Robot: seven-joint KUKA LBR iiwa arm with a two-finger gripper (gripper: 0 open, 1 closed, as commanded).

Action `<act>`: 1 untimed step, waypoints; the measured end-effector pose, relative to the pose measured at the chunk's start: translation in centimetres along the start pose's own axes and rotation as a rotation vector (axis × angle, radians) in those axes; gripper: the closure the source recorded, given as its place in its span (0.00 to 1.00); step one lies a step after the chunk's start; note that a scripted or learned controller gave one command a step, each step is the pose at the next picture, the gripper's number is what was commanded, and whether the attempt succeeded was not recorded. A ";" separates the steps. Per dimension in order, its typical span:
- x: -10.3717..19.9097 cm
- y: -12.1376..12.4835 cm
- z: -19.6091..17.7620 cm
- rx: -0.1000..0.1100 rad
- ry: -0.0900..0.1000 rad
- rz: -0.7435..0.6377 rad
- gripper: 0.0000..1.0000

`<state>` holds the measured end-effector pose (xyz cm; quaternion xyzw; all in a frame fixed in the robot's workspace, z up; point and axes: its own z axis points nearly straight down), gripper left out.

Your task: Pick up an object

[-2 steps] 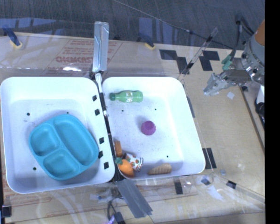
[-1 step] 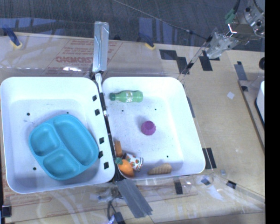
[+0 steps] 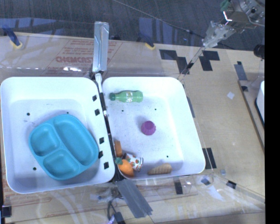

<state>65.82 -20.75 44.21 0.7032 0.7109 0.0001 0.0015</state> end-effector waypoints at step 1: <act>-0.3 -5.6 -0.2 0.001 0.002 0.006 1.00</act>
